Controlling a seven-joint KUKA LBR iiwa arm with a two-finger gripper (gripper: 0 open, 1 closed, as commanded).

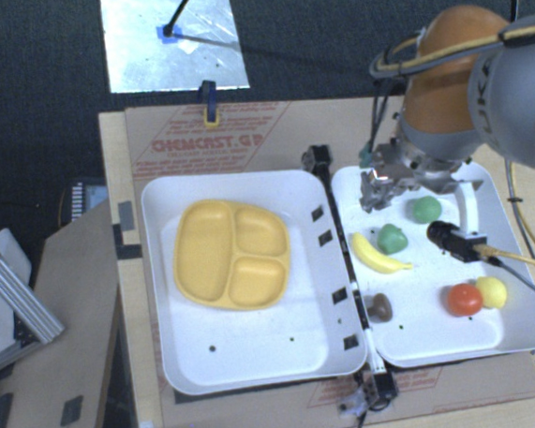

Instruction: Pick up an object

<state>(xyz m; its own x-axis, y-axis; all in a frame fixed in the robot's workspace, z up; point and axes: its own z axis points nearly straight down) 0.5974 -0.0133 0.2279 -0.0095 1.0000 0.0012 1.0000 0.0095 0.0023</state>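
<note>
My gripper (375, 195) hangs over the far left part of the right bin (519, 330), with its metal fingers pointing down and nothing seen between them. In that bin lie a yellow banana (377, 255), a green piece (392, 238) just beside it, a second green piece (425, 209) to the right of the gripper, a red tomato (463, 299), a small yellow fruit (491, 291) touching it, and a brown lump (379, 307) near the left wall. The gripper stands above and left of the green pieces, apart from them.
The left bin (168, 350) holds a yellow compartment plate (231, 252). A black divider with clips (339, 248) runs between the two bins. The grey arm with its orange band (451, 68) reaches in from the upper right. A shiny sheet (173, 37) lies beyond the bench.
</note>
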